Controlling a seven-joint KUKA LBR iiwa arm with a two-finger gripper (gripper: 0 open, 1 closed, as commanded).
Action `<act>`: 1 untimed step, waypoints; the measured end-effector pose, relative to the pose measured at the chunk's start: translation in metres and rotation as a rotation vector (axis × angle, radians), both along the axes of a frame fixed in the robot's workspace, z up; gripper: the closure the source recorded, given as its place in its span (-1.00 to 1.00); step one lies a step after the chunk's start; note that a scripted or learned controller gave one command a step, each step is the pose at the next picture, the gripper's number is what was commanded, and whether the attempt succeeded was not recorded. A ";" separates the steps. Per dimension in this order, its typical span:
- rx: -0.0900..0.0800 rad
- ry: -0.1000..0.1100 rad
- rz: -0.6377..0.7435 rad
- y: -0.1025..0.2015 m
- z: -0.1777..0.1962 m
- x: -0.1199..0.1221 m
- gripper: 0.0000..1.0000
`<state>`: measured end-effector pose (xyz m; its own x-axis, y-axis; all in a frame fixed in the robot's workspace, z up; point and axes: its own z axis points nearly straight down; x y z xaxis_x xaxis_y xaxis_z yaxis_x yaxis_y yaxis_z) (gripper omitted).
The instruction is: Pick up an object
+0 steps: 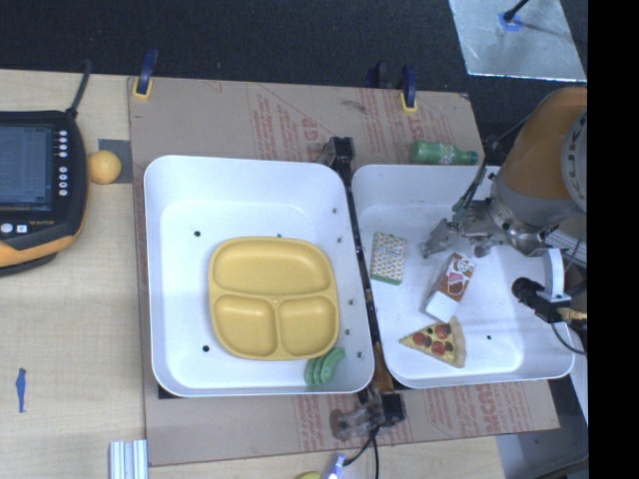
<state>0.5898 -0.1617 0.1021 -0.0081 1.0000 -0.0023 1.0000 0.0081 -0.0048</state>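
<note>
Far left on the tabletop (70, 347): one black-and-orange control pendant (35, 196), screen dark, one yellow ball (104, 166) just beside it, one small blue mark (21, 388) lower down. Tabletop is light wood; a brown cardboard sheet (290, 118) with faint red print, unreadable, lies under both bins, held by two blue clamps at its top edge. Dark floor beyond.

Left bin (170, 183): one yellow three-compartment plate (273, 295), one green toy (323, 366) at the bin's lower right corner, just beside the plate.

Right bin (399, 183): three items. One patterned flat packet (387, 257) near the left wall, one red-and-white small box (452, 283) mid-bin, one toy pizza slice (437, 341) below it; print too small to read. One green bottle (442, 153) lies on the cardboard above this bin.

The hand (448, 236) hangs over the right bin, just above the small box, nothing seen between its fingers; can't tell how far apart they are.
</note>
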 end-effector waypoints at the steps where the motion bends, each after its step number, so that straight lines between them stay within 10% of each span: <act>1: 0.002 -0.002 -0.002 -0.011 -0.010 -0.044 -1.00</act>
<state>0.5459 -0.1727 0.0922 -0.0057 1.0000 -0.0005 1.0000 0.0057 -0.0028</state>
